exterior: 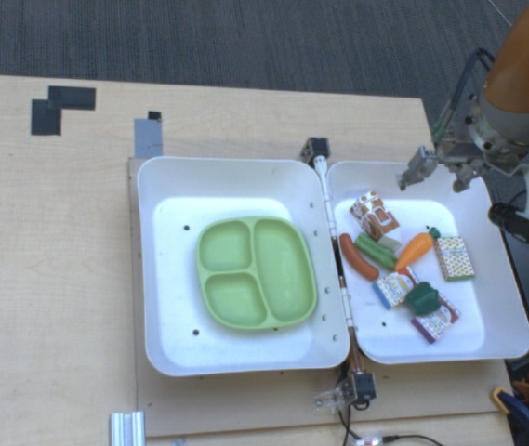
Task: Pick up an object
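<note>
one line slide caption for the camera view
KUKA arm's gripper open above the right bin of toy food, carrot included; green divided plate in the left bin.

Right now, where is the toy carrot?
In the camera view, the toy carrot lies in the right bin, near its middle. It sits between the green pickle on its left and the speckled packet on its right.

The arm (pixel 524 63) is cut off by the right edge; tiny package (pixel 456 257) print seems unreadable.
</note>
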